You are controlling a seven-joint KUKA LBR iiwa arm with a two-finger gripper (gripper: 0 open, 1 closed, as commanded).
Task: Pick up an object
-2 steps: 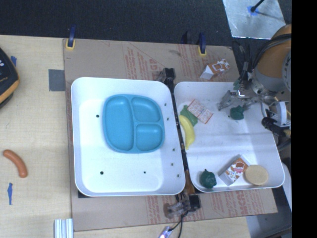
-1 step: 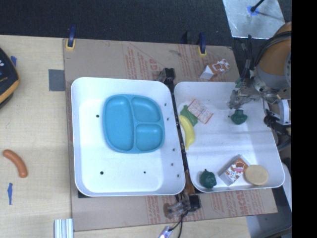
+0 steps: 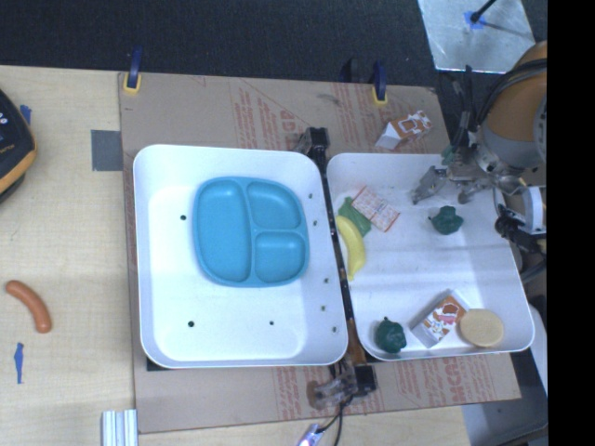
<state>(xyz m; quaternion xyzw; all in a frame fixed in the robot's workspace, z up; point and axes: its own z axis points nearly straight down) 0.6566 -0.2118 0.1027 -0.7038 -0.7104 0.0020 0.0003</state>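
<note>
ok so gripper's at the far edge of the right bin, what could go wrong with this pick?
1. The gripper sits near the bin's far wall; descending there could scrape the rim rather than reach anything.
2. The nearest item, the small dark green object, looks low and lumpy, so it might slip out.
3. The banana lies against the dividing wall beside a printed packet, leaving little room on that side.

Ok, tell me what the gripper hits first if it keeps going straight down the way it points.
Most likely bare floor of the right bin. The gripper hangs over its upper part, with the small dark green object just beside that line; depth is unclear from this slant, so it might clip that object instead.
</note>
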